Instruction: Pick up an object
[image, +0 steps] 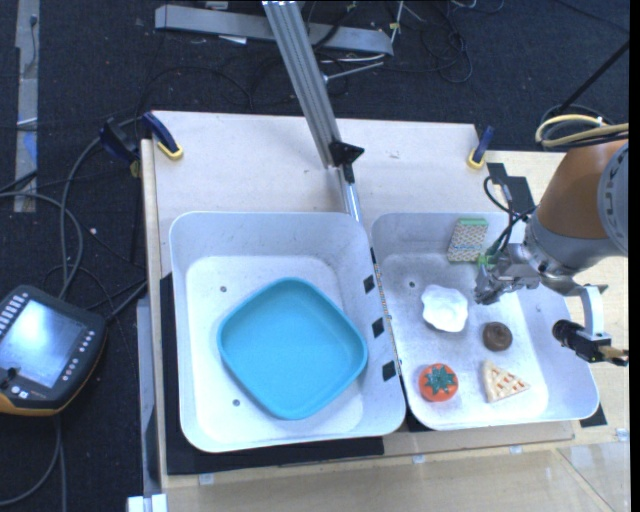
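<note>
1. My pincer (487, 292) hangs low in the right bin (570, 400), in its upper middle part. Its tips are dark and small against the bin floor, so I cannot tell if they are spread or pressed together. I see nothing between them.
2. The nearest thing is the white crumpled object (445, 308). It lies just beside my pincer, to the left and a little toward the front edge. It is a rounded lump, slightly longer from back to front, so I judge a grip across its narrow side is best.
3. The brown round piece (497, 336) lies near as well, straight toward the front from my pincer. The green patterned sponge (466, 239) lies behind, near the back wall.
4. Farther to the front are the tomato toy (438, 382) and the waffle-like triangle (504, 383), both well apart from my pincer.
5. My arm (585, 205) comes in from the right side, above the bin's right wall, with the wrist bent downward and leftward.
6. The left bin (200, 240) carries a blue tray (291, 347), far from me. Both bins rest on the pale surface (250, 160).
</note>
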